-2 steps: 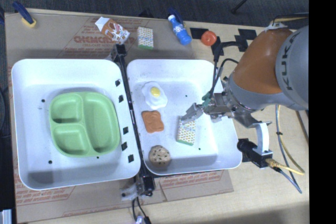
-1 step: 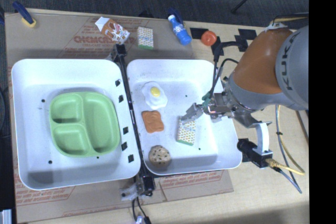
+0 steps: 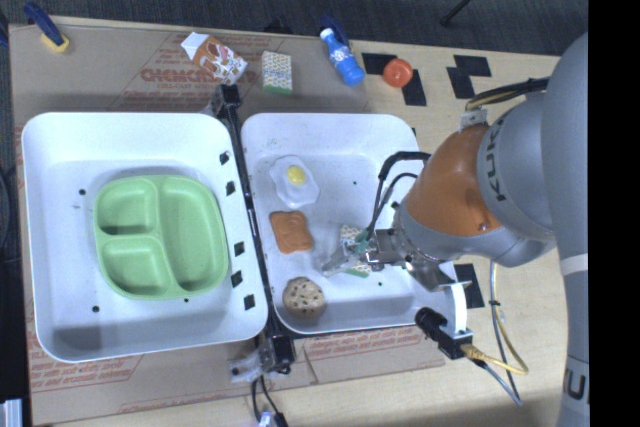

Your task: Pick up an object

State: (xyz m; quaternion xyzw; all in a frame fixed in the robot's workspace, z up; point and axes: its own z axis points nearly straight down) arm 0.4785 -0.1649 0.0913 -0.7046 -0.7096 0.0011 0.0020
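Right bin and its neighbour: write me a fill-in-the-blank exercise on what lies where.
1. The divided plate in the left bin is coloured ____.
2. The fried egg lies in the ____ bin.
3. The cookie lies nearer the bin's ____ edge than the egg does.
4. The gripper hovers over the ____ bin.

Missing words: green; right; front; right

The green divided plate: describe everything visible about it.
The green divided plate is pale green, apparently plastic, with rounded corners and three compartments: one small and one wider toward the far side, and one across the near side. It lies flat, slightly rotated, on the floor of the left white bin, with nothing in it or touching it.
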